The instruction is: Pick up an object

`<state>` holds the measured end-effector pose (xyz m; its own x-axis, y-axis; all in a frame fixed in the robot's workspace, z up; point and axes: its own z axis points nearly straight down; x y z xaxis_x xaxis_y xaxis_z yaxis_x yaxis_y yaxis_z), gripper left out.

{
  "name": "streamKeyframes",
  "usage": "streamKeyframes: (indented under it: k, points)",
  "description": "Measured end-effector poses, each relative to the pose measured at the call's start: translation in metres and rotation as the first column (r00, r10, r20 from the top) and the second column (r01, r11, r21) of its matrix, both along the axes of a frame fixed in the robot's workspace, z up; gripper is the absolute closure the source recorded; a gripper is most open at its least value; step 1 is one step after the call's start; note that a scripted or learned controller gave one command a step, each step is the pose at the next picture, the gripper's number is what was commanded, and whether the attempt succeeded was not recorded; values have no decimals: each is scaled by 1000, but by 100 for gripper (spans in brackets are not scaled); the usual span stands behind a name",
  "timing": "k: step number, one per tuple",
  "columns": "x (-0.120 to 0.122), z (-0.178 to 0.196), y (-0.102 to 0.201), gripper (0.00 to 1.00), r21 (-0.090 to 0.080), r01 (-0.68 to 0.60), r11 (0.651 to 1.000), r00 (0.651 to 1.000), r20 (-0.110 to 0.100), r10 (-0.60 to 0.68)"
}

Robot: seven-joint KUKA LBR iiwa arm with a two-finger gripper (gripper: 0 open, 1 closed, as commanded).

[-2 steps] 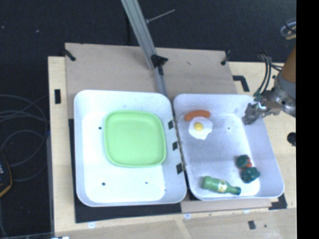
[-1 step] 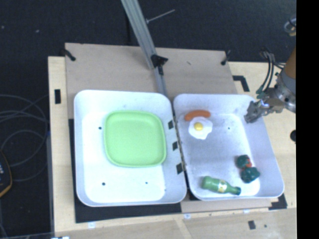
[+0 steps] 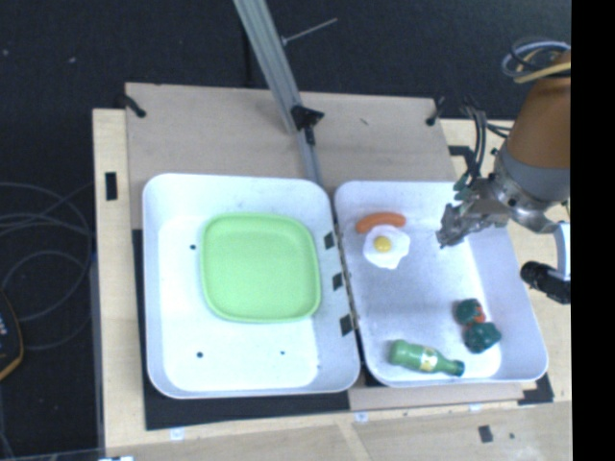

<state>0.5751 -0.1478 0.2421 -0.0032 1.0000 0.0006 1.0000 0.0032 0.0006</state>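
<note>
The right bin (image 3: 423, 286) holds an orange sausage (image 3: 381, 222) near its far left, with a fried egg (image 3: 385, 247) just in front of it. A green bottle (image 3: 424, 357) lies along the near wall. A dark green and red toy (image 3: 476, 324) sits at the near right. My gripper (image 3: 452, 233) hangs over the far right part of this bin, to the right of the egg and the sausage. Nothing shows between its tips.
The left bin (image 3: 173, 257) carries a light green square plate (image 3: 259, 266). A grey pole (image 3: 274, 60) slants down from the back to the divider between the bins. The arm's orange band (image 3: 540, 113) is at the right edge.
</note>
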Motion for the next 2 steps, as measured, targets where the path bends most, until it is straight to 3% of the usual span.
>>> streamKeyframes:
  k: [2]
  points:
    - [-11,-16,102,100,0,1,1000,1000,0,-1]
